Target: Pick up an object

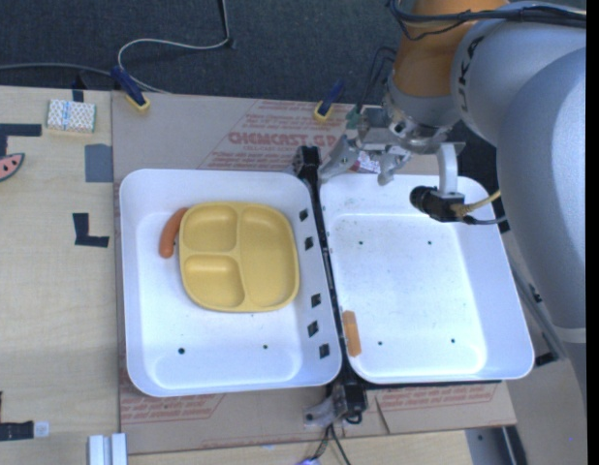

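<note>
The yellow plate (239, 257) is the thing to steer by: a smooth, rounded-square plastic dish moulded into three compartments, lying flat in the left bin (144, 356), a shallow glossy white tray with soft corners. Tucked against the plate's left rim lies a small orange sausage-shaped piece (168, 233), slim and matte. Across the divide to the plate's right sits the right bin (493, 356), its white floor dotted with dark specks, and a second orange piece (351, 332), stubby and carrot-like, rests by that bin's left wall, below and right of the plate. Up and to the right of the plate, the gripper (382, 158) hangs over the right bin's far edge, all bare metal under the arm's orange band; whether it is parted or closed I cannot tell. Both bins rest on printed brown cardboard (270, 134).
</note>
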`<state>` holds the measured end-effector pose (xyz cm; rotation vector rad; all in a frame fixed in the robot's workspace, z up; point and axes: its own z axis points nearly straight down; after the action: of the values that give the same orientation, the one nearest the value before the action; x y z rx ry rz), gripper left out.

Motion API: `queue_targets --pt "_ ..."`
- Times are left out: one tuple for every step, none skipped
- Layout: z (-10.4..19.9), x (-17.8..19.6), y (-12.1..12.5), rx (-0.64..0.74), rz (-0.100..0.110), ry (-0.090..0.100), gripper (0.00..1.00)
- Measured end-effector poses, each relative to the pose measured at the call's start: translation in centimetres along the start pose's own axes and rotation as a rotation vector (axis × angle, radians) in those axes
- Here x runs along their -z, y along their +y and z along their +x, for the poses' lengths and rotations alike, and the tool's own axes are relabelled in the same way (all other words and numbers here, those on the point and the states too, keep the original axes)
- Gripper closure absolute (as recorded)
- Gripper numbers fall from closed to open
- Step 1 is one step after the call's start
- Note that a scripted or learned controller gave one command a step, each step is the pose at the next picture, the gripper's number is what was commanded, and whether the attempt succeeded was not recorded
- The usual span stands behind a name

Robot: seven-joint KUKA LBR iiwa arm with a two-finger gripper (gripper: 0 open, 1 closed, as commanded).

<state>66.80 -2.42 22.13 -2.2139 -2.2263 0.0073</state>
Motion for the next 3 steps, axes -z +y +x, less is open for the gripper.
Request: queue_targets --pt "0.05 0.95 0.01 0.001 0.001 0.001 1.0" --pt "0.04 0.93 0.0 0.001 0.001 0.001 0.0" --pt "0.1 1.88 0.01 0.002 0.001 0.002 1.0"
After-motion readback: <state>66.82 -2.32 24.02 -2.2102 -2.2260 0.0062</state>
